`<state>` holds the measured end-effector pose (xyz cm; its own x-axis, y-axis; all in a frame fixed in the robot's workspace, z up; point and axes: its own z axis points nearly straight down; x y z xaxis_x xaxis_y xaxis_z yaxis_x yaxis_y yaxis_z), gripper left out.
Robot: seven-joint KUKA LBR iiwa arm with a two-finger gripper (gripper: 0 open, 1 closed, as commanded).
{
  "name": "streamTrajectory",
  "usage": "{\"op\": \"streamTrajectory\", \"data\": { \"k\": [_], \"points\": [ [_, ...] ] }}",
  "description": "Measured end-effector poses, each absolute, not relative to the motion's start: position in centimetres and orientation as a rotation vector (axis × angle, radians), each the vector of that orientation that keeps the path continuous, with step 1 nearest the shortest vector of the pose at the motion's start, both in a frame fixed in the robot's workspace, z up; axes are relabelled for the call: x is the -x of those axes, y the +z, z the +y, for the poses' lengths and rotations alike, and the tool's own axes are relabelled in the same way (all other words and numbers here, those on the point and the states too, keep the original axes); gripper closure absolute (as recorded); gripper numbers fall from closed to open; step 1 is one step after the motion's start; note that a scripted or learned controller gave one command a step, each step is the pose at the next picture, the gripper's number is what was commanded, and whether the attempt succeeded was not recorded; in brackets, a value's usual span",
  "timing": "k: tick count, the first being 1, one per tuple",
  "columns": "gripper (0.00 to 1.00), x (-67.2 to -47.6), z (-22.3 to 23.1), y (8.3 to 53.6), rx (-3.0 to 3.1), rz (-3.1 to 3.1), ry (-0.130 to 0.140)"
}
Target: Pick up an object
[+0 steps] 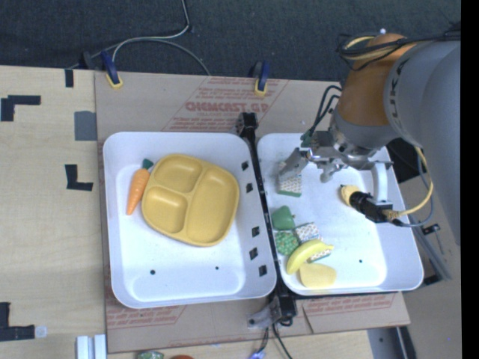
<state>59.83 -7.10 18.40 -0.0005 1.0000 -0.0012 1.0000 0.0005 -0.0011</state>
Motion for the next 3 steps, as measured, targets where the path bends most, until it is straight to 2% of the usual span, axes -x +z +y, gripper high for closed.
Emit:
{"op": "streamTrajectory", "data": {
  "k": [1, 2, 3],
  "points": [
    [0.0, -62.9, -9.8, 8.6, -2.217, 2.22, 0.001],
    [1.0, -62.9, -9.8, 9.5, -2.217, 2.221, 0.0],
    [1.0, -61.9, -3.0, 18.4, -2.219, 2.225, 0.001]
  ]
}}
